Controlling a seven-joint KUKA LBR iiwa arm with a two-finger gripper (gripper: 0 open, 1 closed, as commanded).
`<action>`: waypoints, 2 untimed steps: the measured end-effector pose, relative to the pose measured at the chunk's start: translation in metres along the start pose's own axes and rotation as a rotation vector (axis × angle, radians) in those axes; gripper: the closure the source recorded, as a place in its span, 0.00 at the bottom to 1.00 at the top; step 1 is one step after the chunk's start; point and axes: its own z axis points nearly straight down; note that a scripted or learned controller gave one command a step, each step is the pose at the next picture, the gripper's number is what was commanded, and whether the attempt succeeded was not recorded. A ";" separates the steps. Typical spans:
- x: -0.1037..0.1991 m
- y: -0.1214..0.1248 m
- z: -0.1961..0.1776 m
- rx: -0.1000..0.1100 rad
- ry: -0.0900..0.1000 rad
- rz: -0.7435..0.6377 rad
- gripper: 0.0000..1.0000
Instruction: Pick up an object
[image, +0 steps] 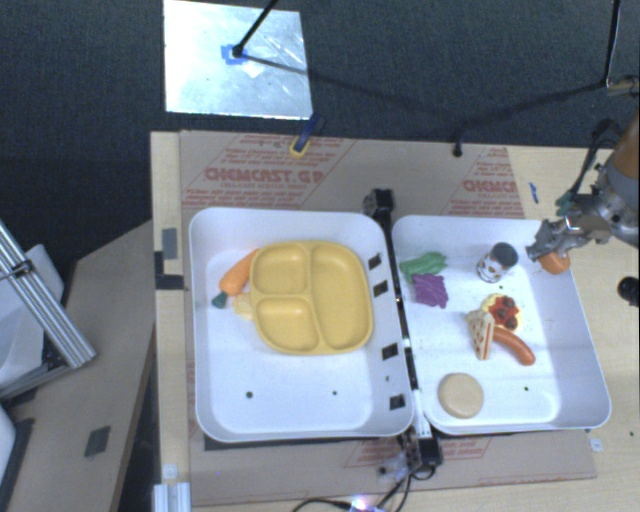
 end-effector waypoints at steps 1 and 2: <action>0.054 -0.009 -0.005 0.005 0.004 -0.004 1.00; 0.099 -0.002 -0.001 0.005 0.003 -0.002 1.00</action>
